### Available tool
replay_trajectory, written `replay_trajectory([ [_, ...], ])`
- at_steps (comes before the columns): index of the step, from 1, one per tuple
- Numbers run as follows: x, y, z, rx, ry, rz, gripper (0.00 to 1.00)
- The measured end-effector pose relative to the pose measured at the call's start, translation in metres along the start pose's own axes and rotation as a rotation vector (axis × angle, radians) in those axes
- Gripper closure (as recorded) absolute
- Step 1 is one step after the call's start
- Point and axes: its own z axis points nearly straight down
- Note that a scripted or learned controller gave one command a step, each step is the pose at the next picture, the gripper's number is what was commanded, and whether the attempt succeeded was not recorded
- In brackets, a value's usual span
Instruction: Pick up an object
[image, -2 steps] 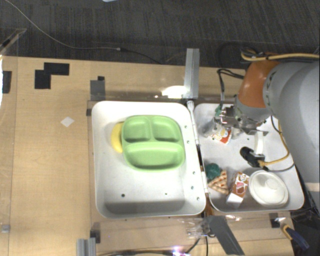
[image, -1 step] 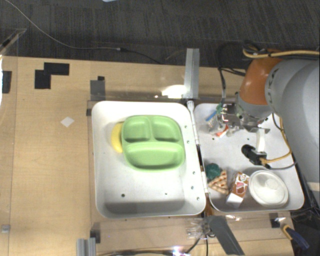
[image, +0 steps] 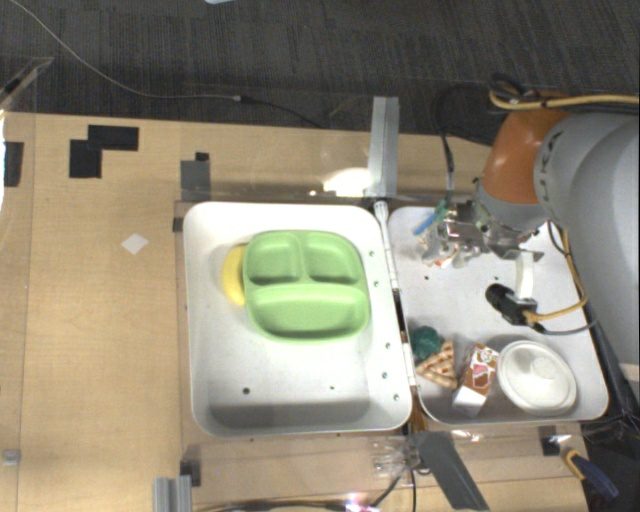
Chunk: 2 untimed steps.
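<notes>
While over right bin's upper part | gripper jaw state unreadable | bowl, lower right: likely stiff, slippery, light; best taken by rim.

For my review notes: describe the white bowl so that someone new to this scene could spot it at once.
Look at the right bin, the one the arm reaches over. The white bowl sits in its near right corner, beside a small carton. It is the round, all-white item there; its neighbours are coloured and angular.
</notes>
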Motion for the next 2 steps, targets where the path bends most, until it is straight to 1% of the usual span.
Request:
replay_trajectory([
  [1,0.0,0.0,0.0,0.0,0.0,0.0,0.0],
  [2,0.003,0.001,0.014,-0.012,0.002,0.042,0.0],
])
